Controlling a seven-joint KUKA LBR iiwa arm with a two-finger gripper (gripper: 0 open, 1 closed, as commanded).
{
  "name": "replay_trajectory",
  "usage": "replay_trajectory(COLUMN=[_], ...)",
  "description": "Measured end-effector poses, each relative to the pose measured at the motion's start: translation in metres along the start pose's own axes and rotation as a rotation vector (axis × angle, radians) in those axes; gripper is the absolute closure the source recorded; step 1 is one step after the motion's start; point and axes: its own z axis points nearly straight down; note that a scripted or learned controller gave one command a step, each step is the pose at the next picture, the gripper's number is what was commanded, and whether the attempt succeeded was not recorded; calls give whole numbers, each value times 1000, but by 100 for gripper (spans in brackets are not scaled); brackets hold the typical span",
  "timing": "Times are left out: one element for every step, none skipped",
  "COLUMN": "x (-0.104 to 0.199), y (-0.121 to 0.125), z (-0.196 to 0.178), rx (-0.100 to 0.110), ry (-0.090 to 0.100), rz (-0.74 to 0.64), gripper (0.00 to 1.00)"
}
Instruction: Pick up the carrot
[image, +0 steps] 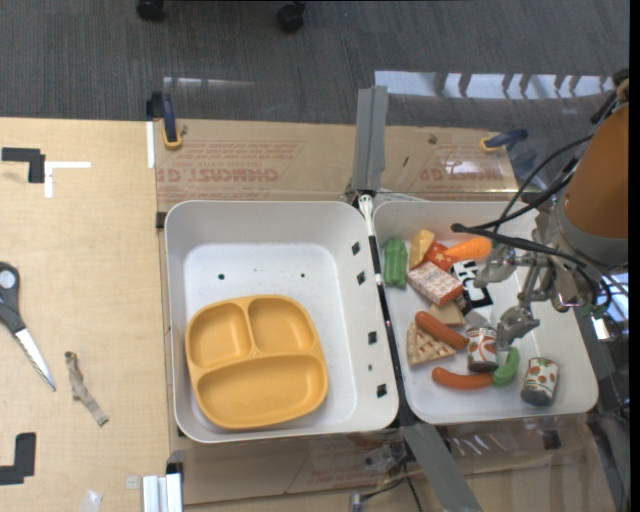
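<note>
My pincer (508, 290) hangs over the right bin (580, 400), fingers apart, holding nothing. The carrot (470, 247) lies just beside it, near the back, touching a box (436, 284). I might grab the box instead.

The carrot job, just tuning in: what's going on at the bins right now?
The arm reaches in from the right, with its pincer hanging over the right bin, among the toy food. The carrot lies near the back of that bin, beside a red box, and nothing grips it yet. A sausage, a pizza slice and two cans lie nearby. The left bin holds a yellow divided plate.
</note>
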Motion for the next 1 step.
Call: replay_trajectory(x=[-53], y=[7], z=[-57], rx=[1], ry=[-4], rz=[111], gripper=[0])
